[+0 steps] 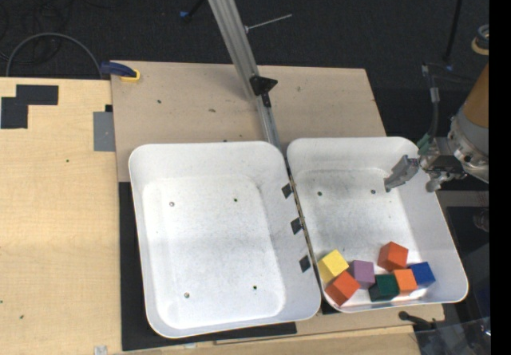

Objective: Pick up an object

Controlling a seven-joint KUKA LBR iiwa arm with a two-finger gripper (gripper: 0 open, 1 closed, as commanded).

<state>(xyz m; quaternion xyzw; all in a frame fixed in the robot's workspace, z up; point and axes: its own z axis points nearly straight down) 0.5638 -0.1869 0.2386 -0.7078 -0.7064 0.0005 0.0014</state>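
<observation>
No readable writing on anything. Claw (417, 170) at right bin's (351, 155) far right rim, fingers spread, nothing btwn them. Blocks (375, 272) piled in that bin's near corner, well apart from claw.

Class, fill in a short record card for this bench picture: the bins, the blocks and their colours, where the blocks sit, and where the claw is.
bins: left bin and right bin, side by side
blocks: yellow block, purple block, red block, blue block, green block, two orange blocks
block place: clustered in the right bin's near corner
claw: claw over the right bin's far right side, apart from the blocks
held: nothing seen between its fingers
</observation>
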